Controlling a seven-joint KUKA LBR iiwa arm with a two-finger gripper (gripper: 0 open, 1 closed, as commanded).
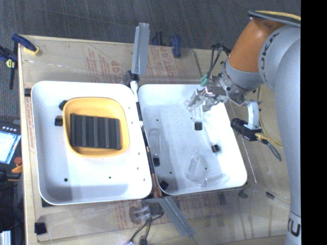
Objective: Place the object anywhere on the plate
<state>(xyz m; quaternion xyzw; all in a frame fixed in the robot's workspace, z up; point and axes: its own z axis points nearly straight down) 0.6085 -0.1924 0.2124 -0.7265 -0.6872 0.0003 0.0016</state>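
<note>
A yellow plate [97, 106] with a dark ridged insert lies in the left bin [51, 182]. A clear, glassy object [196, 167] rests near the front of the right bin [173, 111]; its outline is faint against the white floor. My gripper [206, 137] reaches down into the right bin from the back right. Its two dark fingertips [197, 125] stand apart, open, with bare bin floor between them. The clear object lies a little in front of the fingertips and apart from them.
Small dark bits lie near the divider at the right bin's left wall [156, 161] and beside the plate [59, 120]. Another faint clear shape [153, 137] sits by the divider. Clamps and cables ring the bench.
</note>
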